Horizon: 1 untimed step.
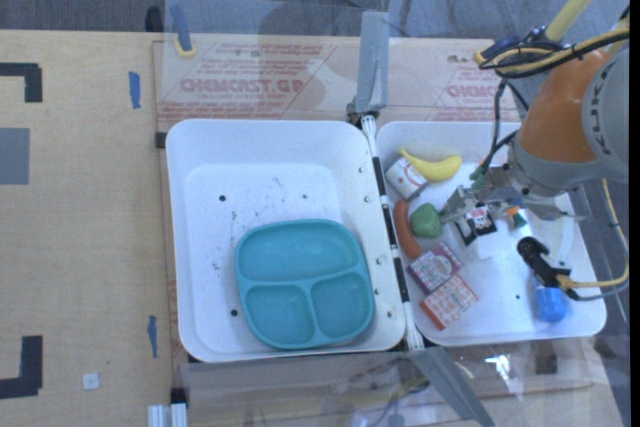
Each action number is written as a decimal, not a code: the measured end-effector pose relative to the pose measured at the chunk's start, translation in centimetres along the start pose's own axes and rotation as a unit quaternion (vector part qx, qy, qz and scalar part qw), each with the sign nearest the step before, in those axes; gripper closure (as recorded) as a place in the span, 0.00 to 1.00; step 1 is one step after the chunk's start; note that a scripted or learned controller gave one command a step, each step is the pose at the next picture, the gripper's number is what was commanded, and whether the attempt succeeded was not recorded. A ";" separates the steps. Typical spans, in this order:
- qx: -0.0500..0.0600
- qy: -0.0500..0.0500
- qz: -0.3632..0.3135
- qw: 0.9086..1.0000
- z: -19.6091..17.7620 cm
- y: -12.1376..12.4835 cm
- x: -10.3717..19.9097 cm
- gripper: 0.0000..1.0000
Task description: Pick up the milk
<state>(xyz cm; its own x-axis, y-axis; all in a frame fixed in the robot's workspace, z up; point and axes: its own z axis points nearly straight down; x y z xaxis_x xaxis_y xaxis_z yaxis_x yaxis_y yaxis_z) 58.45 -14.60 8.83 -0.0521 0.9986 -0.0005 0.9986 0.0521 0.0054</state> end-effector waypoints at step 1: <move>-0.002 0.000 0.054 0.999 0.1 0.2 -1.5 0.00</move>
<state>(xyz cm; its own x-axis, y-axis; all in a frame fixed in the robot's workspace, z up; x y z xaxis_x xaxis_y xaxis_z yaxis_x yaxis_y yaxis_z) 58.73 -16.05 8.77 0.0549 0.9985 0.0005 0.9984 -0.0549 0.0096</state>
